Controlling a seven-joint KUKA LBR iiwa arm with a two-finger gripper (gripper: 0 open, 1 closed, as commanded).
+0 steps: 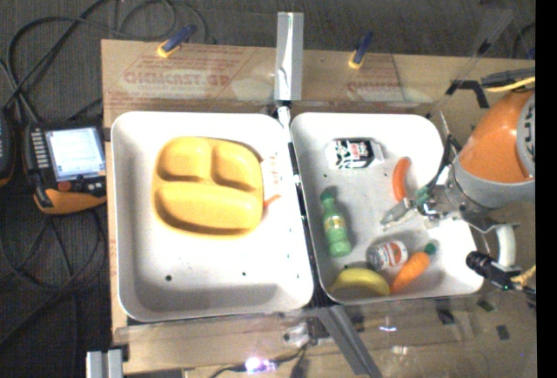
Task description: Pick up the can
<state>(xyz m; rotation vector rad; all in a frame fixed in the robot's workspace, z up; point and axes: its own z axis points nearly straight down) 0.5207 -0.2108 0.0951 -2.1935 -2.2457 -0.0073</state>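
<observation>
Dark carpet with loose cables surrounds the bench; we log two white bins side by side. Left bin (130, 280) holds a yellow divided tray (209, 185). In the right bin (435, 137) we see the can (387, 255) lying near the front, beside a banana (361, 281) and carrot (409, 270). The gripper (399, 211) hovers just above the can, fingers spread, pinching nothing.

The can (387, 255), silver with a red label, lies on its side near the right bin's (435, 137) front edge.
</observation>
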